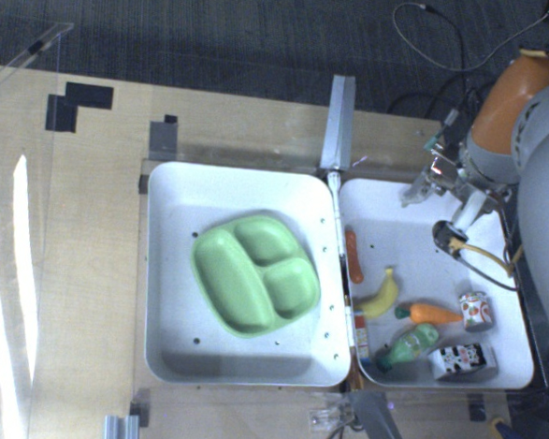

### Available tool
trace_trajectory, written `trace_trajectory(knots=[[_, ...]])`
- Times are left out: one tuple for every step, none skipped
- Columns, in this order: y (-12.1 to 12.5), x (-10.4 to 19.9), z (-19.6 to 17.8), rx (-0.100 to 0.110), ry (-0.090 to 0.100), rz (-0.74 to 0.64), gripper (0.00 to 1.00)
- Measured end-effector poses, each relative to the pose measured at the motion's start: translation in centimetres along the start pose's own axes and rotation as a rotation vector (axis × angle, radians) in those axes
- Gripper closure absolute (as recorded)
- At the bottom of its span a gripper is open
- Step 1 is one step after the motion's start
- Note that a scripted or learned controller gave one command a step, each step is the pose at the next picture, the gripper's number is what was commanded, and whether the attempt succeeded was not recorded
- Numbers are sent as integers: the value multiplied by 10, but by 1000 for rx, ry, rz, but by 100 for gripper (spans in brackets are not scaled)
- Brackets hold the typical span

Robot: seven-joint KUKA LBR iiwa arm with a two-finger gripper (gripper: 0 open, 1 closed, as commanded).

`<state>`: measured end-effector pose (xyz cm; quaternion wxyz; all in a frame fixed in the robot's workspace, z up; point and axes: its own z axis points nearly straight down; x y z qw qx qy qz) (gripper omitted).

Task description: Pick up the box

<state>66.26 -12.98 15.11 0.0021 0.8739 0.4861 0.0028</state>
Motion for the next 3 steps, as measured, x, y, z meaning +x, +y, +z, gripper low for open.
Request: trace_trajectory(knots=[[-51,23,63,0,1,-26,0],[-47,-33,63,-2,0,-42,0],[21,-33,65,5,-2,-10,0]])
